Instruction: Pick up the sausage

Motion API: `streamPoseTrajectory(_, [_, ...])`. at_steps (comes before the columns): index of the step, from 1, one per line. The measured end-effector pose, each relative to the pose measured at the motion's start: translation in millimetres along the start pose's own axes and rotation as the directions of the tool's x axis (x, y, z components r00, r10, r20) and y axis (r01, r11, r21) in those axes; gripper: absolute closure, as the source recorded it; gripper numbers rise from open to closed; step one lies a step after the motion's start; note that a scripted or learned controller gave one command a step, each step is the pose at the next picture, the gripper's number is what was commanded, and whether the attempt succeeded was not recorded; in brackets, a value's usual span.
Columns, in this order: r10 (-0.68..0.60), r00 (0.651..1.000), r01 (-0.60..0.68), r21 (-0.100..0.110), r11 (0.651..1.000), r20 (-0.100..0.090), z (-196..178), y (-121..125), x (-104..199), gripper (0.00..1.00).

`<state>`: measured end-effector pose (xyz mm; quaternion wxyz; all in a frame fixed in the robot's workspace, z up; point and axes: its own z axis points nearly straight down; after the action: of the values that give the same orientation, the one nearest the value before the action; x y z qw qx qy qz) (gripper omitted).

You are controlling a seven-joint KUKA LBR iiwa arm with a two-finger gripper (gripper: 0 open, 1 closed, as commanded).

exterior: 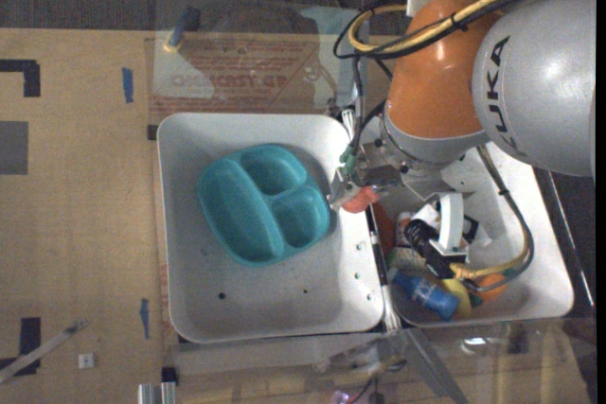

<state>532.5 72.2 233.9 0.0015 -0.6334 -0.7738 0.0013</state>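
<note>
Sausage [358,199]: you see it as a small reddish-orange lump, short and rounded, with only its lower end in plain sight. It sits at the inner edge of the left bin [189,289], by the rim this bin shares with the right bin [554,293], and just beside the right edge of the teal divided plate [265,203]. The jaws come down right on top of it, their metal tip touching or covering its upper part. You cannot tell from this view how far open the jaws are, nor whether they have hold of the sausage or merely rest against it. You also cannot tell whether the sausage lies on the bin floor or is raised off it. The grey arm [540,80] with its orange band [431,80] reaches over the right bin, where a blue thing [428,295] and a yellow thing [462,290] lie close together near the front wall. Both bins stand on the tan tabletop [76,222]
</note>
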Motion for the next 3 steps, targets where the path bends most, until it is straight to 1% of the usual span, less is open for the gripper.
streamPoseTrajectory(1, [0.132, 0.991, -0.132, -0.003, 0.991, 0.0, 57, 68, 137, 1.0])
streamPoseTrajectory(2, [0.202, 0.979, -0.202, -0.004, 0.979, 0.001, -72, 18, 122, 1.0])
streamPoseTrajectory(3, [0.213, 0.977, -0.213, -0.001, 0.977, 0.001, -77, 13, 84, 1.0])
